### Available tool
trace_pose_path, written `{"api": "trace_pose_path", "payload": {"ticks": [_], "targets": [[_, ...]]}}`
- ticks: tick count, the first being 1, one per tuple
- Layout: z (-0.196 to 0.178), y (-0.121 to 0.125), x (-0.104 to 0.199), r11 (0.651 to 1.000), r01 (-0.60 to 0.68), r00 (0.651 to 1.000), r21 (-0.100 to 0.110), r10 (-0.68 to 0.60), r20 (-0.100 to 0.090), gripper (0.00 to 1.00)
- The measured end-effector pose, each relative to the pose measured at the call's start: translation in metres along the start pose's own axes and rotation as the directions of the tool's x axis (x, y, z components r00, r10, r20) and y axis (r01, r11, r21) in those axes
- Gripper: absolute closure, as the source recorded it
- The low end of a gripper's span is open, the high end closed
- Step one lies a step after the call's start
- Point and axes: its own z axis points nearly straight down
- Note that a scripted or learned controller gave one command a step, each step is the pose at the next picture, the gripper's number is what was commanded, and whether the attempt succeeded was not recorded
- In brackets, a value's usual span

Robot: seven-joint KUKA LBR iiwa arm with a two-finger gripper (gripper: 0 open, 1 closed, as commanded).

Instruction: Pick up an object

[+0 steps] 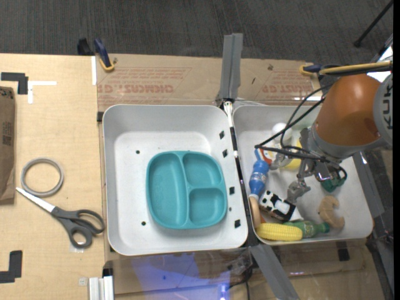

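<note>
A divided plate [186, 189] lies in the left bin [119, 167]; scissors [65, 216] and tape roll [42, 176] lie left of it.

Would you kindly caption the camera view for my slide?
Arm's claw hangs over the cluttered right bin; a teal divided plate fills the left bin.

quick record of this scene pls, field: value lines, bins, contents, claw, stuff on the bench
left bin: teal divided plate
right bin: blue bottle, black and white toy, corn cob, tan toy
claw: low over right bin, above the black and white toy
bench, left: scissors, tape roll
</note>
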Motion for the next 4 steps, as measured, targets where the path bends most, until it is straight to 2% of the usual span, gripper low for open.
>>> {"api": "trace_pose_path", "payload": {"ticks": [1,2,3,4], "targets": [[0.001,-0.077,-0.044,0.997,-0.078,0.997,0.000,0.078,-0.004,0.00],[-0.009,-0.077,-0.046,0.997,-0.078,0.997,0.001,0.078,0.002,1.00],[-0.124,-0.053,-0.077,0.993,-0.116,0.993,0.000,0.116,-0.002,1.00],[-0.122,-0.001,-0.104,0.997,-0.077,0.997,-0.001,0.077,-0.004,1.00]]}}
